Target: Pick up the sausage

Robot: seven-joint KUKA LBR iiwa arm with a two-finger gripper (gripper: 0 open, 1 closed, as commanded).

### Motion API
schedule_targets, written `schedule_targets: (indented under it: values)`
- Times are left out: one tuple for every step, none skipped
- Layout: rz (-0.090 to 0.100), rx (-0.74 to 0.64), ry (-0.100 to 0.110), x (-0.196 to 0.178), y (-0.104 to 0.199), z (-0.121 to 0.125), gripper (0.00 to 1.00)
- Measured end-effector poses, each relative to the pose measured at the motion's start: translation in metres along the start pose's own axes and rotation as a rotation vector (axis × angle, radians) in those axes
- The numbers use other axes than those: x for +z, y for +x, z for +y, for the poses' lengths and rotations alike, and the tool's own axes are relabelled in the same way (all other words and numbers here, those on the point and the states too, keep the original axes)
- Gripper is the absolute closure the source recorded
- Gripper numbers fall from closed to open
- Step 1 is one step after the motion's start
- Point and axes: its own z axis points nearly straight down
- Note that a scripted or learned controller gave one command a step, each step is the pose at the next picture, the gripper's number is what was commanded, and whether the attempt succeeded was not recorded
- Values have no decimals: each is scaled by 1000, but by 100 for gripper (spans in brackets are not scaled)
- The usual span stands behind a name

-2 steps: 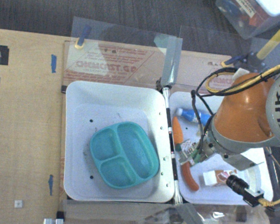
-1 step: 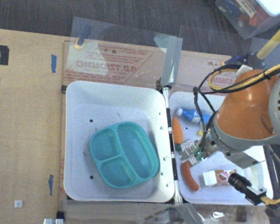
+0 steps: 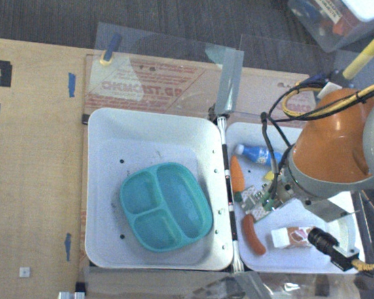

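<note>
Currently I am hovering the gripper (image 3: 261, 202) just above the sausage (image 3: 253, 235), lying lengthwise along the right bin's (image 3: 294, 266) left wall; grip state is reading indeterminate.

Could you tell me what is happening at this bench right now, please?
A grey and orange robot arm reaches in from the right over the right bin. Its claw is low in that bin, just above the upper end of the sausage, which lies on the bin floor near the left wall. A carrot, a blue bottle and a small white packet lie nearby. The left bin holds a teal divided plate.
</note>
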Motion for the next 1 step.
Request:
schedule_targets:
  values:
    - [1,406,9,-6,-51,-34,100]
